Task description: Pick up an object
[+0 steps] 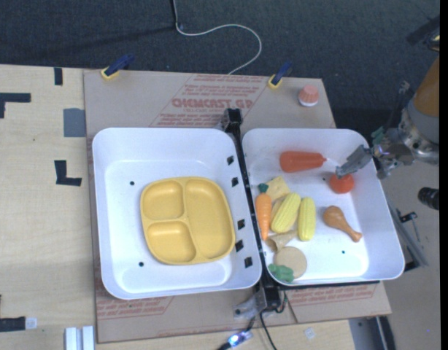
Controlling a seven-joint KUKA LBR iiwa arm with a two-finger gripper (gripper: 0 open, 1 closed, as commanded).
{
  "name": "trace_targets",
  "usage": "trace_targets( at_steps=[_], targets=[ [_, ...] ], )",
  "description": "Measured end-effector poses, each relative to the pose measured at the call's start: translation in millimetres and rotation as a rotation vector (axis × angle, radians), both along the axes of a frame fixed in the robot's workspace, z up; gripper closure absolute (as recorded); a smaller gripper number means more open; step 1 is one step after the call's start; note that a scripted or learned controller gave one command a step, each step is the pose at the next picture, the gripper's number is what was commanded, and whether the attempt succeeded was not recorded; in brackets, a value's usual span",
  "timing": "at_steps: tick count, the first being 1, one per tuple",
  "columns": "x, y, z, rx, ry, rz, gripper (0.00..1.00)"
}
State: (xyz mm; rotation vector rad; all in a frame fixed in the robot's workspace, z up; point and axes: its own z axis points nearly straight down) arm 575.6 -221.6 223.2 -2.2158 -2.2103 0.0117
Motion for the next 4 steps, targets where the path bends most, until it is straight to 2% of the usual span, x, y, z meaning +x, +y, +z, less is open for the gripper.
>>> trace_targets(
  at_steps=[1, 2, 3, 4],
  targets=[
    [2.5, 0.6, 6.4, -0.003, -0.010, 0.004, 0.00],
    [11.6, 0.2, -46.5, -0.002, -0.006, 0.005, 0.00],
    [6.6, 5.5, -111.3, -0.001, -0.005, 0.004, 0.00],
    [6.6, 6.5, -141.1, -0.004, -0.010, 0.005, 0.00]
  ],
)
